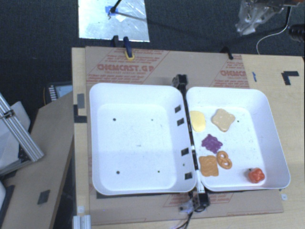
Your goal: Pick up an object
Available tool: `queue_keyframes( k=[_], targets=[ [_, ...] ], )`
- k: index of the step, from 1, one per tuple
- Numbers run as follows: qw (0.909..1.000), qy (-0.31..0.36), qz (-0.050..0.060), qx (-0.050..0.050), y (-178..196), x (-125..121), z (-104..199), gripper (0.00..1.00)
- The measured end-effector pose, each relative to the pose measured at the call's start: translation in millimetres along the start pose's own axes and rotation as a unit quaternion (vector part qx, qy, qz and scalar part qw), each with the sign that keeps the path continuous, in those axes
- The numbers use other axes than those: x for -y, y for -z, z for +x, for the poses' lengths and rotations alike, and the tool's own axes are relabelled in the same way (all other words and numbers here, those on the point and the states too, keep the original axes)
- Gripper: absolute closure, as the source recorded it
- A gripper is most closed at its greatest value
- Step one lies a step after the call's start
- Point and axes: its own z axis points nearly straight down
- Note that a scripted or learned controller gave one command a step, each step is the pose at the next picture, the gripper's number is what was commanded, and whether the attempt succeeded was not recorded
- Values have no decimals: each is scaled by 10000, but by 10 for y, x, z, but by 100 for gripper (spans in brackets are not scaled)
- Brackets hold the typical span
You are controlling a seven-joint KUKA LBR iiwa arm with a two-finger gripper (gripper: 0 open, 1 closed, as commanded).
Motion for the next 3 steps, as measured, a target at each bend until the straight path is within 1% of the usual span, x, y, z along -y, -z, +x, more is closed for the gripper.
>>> queue_keyframes(
  k=[1, 2, 3],
  targets=[
    [10000, -3, 11, -4, -51, 644, 668, 100],
    [10000, 11, 22, -4, -385, 908, 1605, 100],
    [10000, -25, 53, 19, -1289, 620, 1986, 100]
  ],
)
